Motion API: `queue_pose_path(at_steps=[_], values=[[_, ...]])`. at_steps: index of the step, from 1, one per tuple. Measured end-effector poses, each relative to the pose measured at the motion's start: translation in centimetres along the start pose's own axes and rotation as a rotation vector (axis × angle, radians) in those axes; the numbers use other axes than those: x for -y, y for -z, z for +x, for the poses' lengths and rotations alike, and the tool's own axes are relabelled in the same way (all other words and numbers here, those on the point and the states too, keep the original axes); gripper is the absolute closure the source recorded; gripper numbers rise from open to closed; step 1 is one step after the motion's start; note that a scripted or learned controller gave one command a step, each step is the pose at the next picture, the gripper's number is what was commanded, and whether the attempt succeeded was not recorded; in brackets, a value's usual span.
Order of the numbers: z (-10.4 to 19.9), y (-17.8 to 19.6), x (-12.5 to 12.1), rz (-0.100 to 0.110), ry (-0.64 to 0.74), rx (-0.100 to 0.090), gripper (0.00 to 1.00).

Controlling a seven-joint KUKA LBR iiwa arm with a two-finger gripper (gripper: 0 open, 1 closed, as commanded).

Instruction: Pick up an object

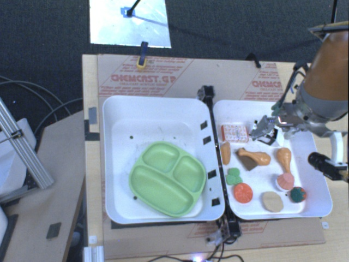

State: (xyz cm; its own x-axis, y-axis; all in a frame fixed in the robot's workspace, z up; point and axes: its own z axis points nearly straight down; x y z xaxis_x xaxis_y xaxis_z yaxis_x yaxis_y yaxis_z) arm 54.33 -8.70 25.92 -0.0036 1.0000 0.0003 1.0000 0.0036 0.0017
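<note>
The right bin (322,201) holds several toy foods. A pink checked wafer (234,132) lies at its back left, with an orange carrot piece (225,153) below it. Two tan drumsticks (254,157) (284,158) lie in the middle. Toward the front are a green leafy piece (234,176), a red tomato (243,192), a beige round piece (272,201), a pink-and-white piece (284,181) and a red-and-green berry (297,194). My gripper (265,129) hangs over the back of this bin, just right of the wafer and above the left drumstick. I see nothing held in it.
The left bin (117,146) carries a light green divided plate (168,178). A black divider with clips (214,146) runs between the two bins. The arm's grey and orange body (327,86) covers the right bin's back right corner.
</note>
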Motion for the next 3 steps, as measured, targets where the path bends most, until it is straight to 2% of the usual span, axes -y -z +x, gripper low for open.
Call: queue_pose_path(at_steps=[1, 2, 3], values=[[-0.2, -13.5, 3.9, 0.014, -0.004, -0.002, 0.00], [-4.0, -17.7, 4.7, 0.005, -0.007, 0.001, 0.00], [-1.1, -16.8, -1.5, -0.006, 0.004, 0.001, 0.00]])
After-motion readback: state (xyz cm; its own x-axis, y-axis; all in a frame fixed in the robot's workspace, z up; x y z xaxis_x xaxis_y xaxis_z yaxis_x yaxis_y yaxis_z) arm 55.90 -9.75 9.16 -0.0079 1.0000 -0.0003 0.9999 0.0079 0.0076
